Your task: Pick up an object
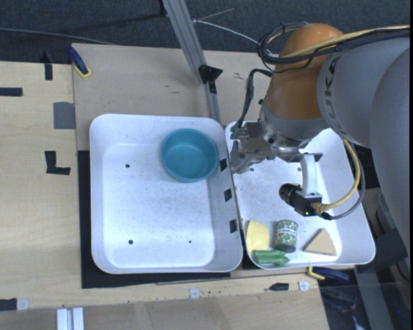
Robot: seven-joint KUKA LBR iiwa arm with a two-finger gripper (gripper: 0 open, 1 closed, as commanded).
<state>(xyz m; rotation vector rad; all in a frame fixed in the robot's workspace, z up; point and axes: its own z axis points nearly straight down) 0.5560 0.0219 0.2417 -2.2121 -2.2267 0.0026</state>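
arm in from right, gripper (242,158) low over right bin's (351,253) upper-left corner by the divider | finger state: cannot tell | blue bowl (188,155) in left bin (124,246), upper right | yellow piece (257,235), green piece (270,257), small can (286,234), tan wedge (321,243) along right bin's near edge, apart from gripper

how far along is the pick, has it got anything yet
Done: the grey arm's pincer is over the right white bin, near its left wall. In hand: nothing visibly gripped. Left: the whole pick. The yellow block, green piece, small dark-green can and tan wedge all lie along the bin's near edge, and the round blue bowl sits in the left white bin.
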